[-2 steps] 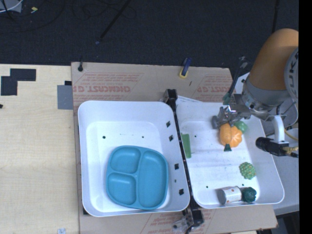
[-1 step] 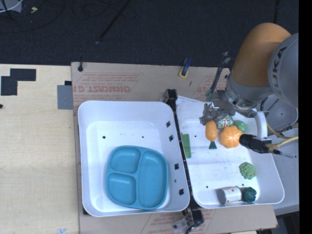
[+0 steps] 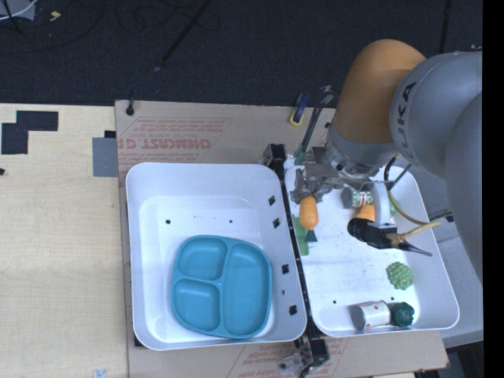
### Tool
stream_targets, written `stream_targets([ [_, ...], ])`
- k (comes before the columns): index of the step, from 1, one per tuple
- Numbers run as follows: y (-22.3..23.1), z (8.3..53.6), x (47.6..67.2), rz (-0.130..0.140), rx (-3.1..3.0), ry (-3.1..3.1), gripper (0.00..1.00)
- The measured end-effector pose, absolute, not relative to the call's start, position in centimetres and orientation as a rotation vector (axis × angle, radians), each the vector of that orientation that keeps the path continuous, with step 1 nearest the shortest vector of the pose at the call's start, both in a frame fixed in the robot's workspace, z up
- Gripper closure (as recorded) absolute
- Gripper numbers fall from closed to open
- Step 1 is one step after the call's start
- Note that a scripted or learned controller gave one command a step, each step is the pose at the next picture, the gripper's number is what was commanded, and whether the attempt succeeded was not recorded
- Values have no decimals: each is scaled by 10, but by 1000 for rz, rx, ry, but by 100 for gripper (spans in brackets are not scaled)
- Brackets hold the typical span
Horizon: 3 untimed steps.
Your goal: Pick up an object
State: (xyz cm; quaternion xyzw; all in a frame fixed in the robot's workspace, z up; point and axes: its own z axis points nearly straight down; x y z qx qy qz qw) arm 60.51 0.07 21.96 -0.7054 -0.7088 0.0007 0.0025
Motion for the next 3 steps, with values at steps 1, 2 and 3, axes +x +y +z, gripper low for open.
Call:
stream_targets([
  [1, 23, 218, 609, 2, -2217, -2221, 100],
  [2, 15, 217, 610, 3, -2221, -2219, 100],
  [3, 27, 229, 609, 2, -2218, -2222, 100],
])
